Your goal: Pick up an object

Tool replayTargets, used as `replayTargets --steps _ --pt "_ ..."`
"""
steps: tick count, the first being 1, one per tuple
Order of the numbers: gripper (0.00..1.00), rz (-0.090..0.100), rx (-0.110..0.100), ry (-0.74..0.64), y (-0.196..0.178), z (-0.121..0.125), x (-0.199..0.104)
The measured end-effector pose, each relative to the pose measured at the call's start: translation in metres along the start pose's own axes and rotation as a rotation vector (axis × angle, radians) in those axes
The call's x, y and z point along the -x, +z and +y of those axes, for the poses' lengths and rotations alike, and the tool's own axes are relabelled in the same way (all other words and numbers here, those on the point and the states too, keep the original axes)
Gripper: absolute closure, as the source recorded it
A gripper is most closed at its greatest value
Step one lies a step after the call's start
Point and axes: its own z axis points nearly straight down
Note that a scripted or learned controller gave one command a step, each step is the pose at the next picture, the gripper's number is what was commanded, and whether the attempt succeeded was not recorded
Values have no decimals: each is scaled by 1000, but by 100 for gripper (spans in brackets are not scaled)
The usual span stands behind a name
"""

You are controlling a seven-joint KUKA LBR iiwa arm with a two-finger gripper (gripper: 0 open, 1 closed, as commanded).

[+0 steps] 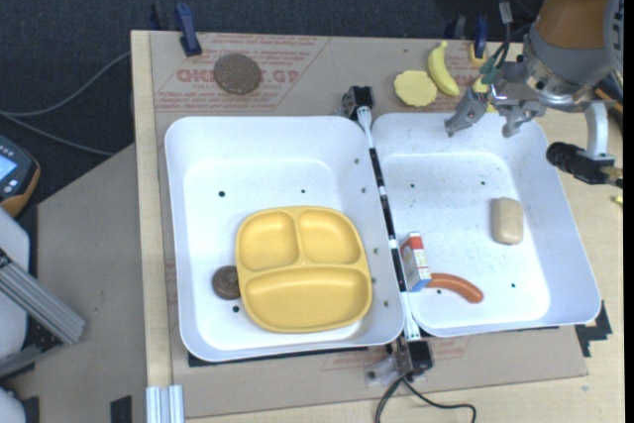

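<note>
The right bin (pixel 555 302) holds a beige block (pixel 508 220), an orange-red sausage (pixel 456 287) and a small red-and-white box (pixel 414 261) against its left wall. My gripper (pixel 490 121) hangs over that bin's far rim, well above and behind the beige block. Its two fingers are spread apart, open, with nothing between them. A yellow divided plate (pixel 302 267) lies in the left bin (pixel 198 173), with a small brown disc (pixel 227 282) at its left edge.
Behind the bins, on the cardboard, lie a banana (pixel 443 69), a yellow round piece (pixel 415 88) and a brown disc (pixel 237 72). A blue clamp (pixel 185 28) stands at the far left corner. Black clips (pixel 357 100) join the bins at the middle.
</note>
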Motion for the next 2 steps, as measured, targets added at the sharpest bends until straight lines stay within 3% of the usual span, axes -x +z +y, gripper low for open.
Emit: replayTargets --steps 1,2 --pt "0 1 -5 9 22 -60 77" --pt "0 -2 4 0 122 -80 87"
